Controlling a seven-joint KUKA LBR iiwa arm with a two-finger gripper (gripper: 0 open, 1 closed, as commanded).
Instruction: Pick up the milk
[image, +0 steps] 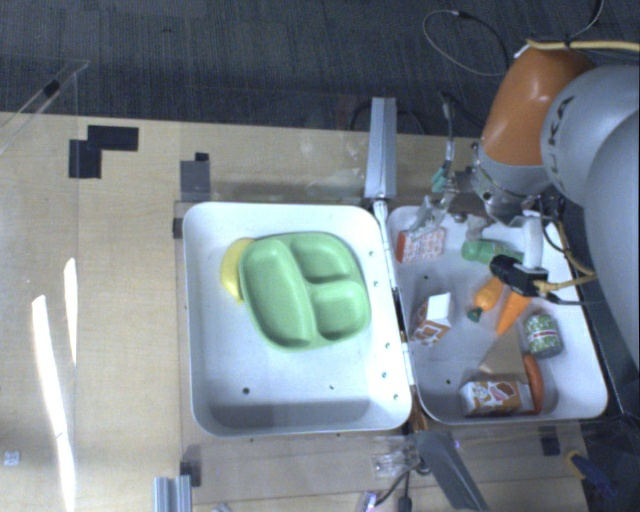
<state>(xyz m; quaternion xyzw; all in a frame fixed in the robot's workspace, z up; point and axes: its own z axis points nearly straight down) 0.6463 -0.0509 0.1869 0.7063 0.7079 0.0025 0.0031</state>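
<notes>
gripper (432, 205) at right bin's (590, 395) far-left corner, finger state cannot tell | milk carton (432, 319) lies nearer the camera, well apart, upright-ish, tilted

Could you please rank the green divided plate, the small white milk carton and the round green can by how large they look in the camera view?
1. The green divided plate, by far the largest.
2. The small white milk carton.
3. The round green can; it looks close in size to the carton, so this order is uncertain.

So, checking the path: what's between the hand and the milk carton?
Camera view: a red-and-white packet beside the hand, then bare bin floor up to the milk carton.
</notes>
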